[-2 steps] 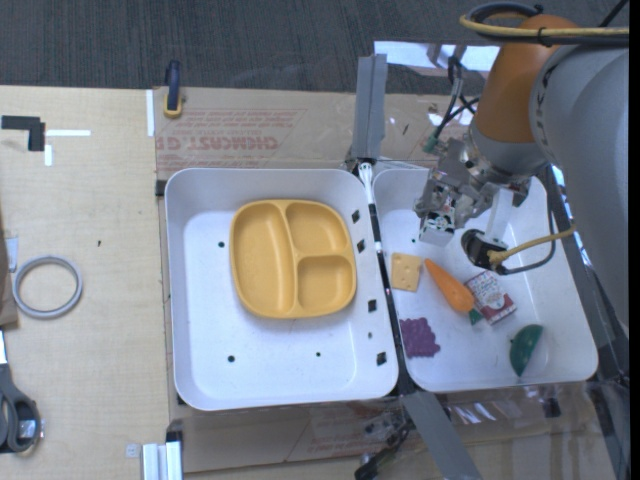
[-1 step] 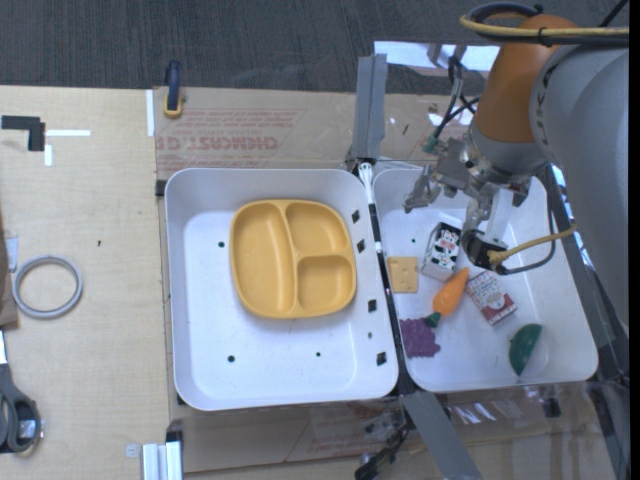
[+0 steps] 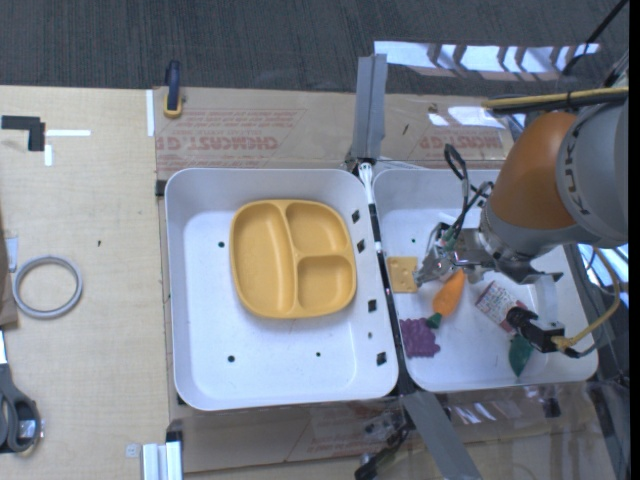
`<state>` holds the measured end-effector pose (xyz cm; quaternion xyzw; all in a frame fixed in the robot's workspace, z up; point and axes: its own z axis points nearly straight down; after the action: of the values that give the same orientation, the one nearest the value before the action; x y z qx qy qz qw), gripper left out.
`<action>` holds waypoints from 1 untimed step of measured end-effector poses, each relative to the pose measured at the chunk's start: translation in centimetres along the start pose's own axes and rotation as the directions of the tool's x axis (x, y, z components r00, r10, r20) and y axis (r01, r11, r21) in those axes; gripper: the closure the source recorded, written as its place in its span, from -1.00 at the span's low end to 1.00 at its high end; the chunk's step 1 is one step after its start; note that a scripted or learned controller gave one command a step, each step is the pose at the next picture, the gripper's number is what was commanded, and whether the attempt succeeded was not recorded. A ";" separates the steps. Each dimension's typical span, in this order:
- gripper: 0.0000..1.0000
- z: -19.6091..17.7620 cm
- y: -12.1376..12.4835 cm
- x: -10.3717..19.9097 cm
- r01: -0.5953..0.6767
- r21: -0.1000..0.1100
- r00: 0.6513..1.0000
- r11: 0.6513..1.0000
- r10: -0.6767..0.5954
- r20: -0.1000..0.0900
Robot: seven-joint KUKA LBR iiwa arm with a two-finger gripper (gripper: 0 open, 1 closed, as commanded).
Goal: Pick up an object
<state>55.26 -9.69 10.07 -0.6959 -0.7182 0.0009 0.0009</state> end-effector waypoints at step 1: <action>1.00 -0.9 0.0 -0.1 -0.004 0.001 1.000 1.000 0.004 0.000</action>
<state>55.27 -9.82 10.94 -0.6974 -0.7167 0.0012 0.0011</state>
